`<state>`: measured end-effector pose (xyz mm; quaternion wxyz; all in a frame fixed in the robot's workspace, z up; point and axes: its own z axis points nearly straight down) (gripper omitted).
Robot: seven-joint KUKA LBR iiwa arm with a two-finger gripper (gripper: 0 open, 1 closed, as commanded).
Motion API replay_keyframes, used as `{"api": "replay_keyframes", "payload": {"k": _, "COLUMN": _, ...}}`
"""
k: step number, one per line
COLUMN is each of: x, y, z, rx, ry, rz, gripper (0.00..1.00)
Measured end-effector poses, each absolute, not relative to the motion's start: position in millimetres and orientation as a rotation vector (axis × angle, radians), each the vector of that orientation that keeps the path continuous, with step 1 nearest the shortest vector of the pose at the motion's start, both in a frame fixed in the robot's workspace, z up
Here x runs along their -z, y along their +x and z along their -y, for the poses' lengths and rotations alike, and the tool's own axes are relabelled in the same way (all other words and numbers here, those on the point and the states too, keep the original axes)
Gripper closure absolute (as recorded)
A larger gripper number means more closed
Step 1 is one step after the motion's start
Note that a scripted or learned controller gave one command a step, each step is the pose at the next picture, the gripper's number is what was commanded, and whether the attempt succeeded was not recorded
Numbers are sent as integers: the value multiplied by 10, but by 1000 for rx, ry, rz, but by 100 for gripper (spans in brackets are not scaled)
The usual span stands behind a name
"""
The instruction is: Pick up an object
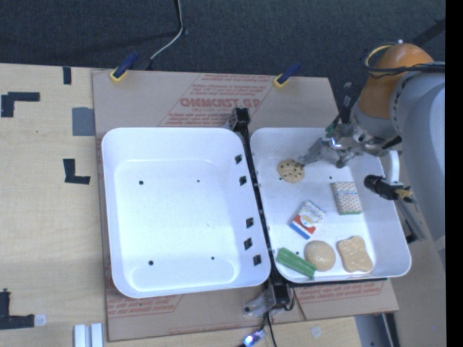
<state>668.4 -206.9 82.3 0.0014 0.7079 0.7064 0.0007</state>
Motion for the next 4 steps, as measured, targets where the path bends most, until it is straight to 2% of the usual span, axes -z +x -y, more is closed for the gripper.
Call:
{"api": "replay_keyframes", "payload": {"k": 1, "x": -862, "y": 6694, "z": 2232, "rx": -1, "ry": 2218, "rz": -2221, "gripper": 0}}
{"api": "replay_keyframes", "payload": {"k": 2, "x": -970, "y": 6700, "z": 2229, "rx": 2, "ry": 2213, "rz": -2222, "gripper": 100}}
{"api": "replay_keyframes", "payload": {"k": 3, "x": -965, "y": 6698, "z": 2228, "rx": 3, "ry": 2213, "rz": -2222, "gripper": 0}}
{"api": "replay_keyframes", "payload": {"k": 4, "x": -1226, "y": 6687, "z": 2237, "rx": 0, "ry": 2219, "rz": -2220, "gripper": 0}}
